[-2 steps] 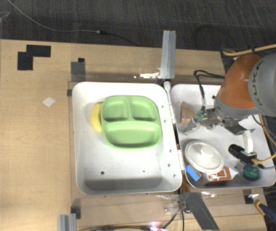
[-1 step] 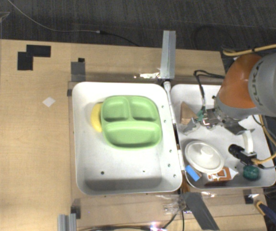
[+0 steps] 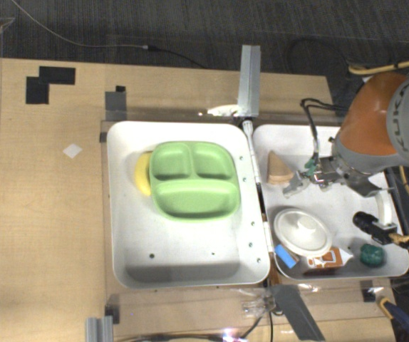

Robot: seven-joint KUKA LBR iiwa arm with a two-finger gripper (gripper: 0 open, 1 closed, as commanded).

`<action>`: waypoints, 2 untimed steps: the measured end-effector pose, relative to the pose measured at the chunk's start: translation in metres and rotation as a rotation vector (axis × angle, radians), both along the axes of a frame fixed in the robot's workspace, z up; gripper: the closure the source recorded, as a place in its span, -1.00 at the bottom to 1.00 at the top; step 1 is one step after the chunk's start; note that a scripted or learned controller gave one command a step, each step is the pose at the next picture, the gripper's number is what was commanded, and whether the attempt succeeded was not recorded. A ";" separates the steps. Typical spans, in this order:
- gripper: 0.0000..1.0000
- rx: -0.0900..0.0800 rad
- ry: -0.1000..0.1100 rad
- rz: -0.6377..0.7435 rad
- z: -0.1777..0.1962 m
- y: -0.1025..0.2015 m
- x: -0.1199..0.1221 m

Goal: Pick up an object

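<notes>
My gripper (image 3: 303, 177) hangs over the upper middle of the right bin (image 3: 397, 266), at the end of the grey and orange arm coming in from the right. A tan wedge-shaped block (image 3: 277, 168) lies just to its left, near the bin's left wall, apart from the gripper. Below the gripper sits a white bowl (image 3: 303, 231). Along the bin's front edge lie a small blue piece (image 3: 285, 256), an orange-brown carton (image 3: 328, 260) and a dark green round thing (image 3: 372, 255). Nothing is visibly held.
The left bin (image 3: 183, 262) holds a green divided plate (image 3: 192, 178) with a yellow thing (image 3: 142, 174) poking out from under its left side. A metal post (image 3: 249, 84) stands behind the divider between the bins.
</notes>
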State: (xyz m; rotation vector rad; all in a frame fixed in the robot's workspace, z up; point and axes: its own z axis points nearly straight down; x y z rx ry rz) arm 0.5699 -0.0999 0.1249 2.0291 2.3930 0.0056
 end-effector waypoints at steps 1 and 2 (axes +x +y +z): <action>-1.00 0.000 0.002 -0.013 0.009 -0.024 -0.016; -1.00 0.001 0.015 0.076 -0.034 0.003 0.060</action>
